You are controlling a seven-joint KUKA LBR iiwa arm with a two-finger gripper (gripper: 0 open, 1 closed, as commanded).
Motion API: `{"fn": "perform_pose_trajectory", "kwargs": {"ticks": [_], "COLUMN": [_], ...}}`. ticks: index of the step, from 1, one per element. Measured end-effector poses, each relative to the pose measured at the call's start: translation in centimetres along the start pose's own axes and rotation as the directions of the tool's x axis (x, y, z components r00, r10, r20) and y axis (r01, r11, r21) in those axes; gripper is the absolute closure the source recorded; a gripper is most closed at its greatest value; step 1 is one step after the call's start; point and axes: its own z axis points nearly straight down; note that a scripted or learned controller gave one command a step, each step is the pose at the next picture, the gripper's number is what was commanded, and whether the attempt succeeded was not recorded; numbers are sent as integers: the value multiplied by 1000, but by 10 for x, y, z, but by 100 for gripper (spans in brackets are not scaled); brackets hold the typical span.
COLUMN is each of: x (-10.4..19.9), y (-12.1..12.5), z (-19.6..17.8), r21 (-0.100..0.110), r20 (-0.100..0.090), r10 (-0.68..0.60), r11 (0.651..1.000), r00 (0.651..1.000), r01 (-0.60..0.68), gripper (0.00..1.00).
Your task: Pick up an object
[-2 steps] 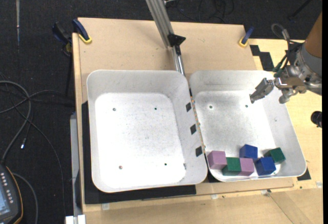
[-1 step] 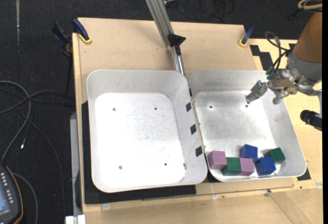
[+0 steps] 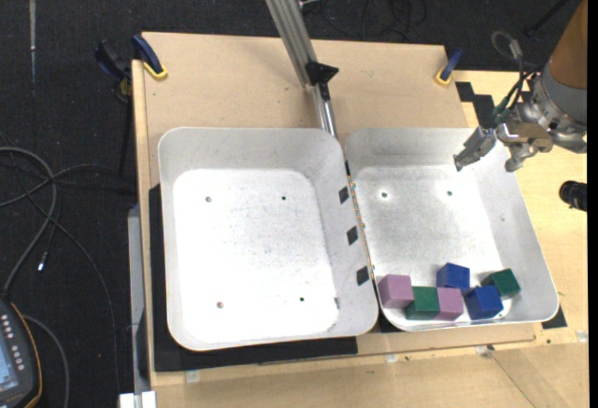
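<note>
You see gripper [image 3: 493, 150] spread wide, grasping nothing, over right bin [image 3: 425, 210] far rim. Block cluster [image 3: 450, 292] lies well apart, toward near rim below tool.

Arm [image 3: 570, 51] cut off by right edge; blocks [image 3: 448, 292] partly overlap

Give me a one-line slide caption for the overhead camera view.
Open tool poised over the right bin's upper right rim, away from purple, green and blue blocks clustered at its near edge.
</note>
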Motion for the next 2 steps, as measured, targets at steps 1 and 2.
{"fn": "perform_pose_trajectory", "kwargs": {"ticks": [1,2], "x": [-5,27], "y": [13,-22], "z": [118,52], "r21": [13,3], "r20": [-3,-3], "r10": [5,0], "r11": [1000,1000], "r00": [1000,1000], "r01": [-4,0], "gripper": [0,0]}}
